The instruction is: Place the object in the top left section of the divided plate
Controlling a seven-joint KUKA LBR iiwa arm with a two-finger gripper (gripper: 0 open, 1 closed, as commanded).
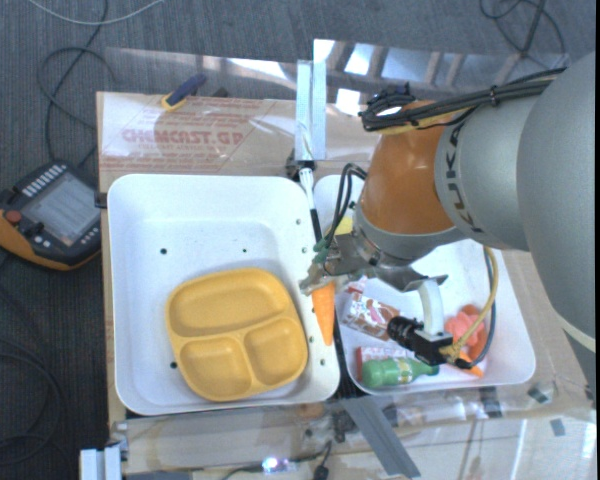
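Observation:
The yellow divided plate (236, 332) lies in the left bin, toward its front right, with one long section at the back and two smaller ones in front. An orange carrot-shaped toy (323, 315) hangs point down over the rim between the two bins, just right of the plate. Its upper end sits between the metal fingers of my gripper (316, 280), which is shut on it. The grey and orange arm covers the back of the right bin.
The left bin (180, 218) has bare white floor behind the plate. In the right bin (510, 363) lie a snack packet (370, 314), a green bottle (396, 371) and orange-pink toy food (467, 326). A teach pendant (45, 215) rests off the bench at left.

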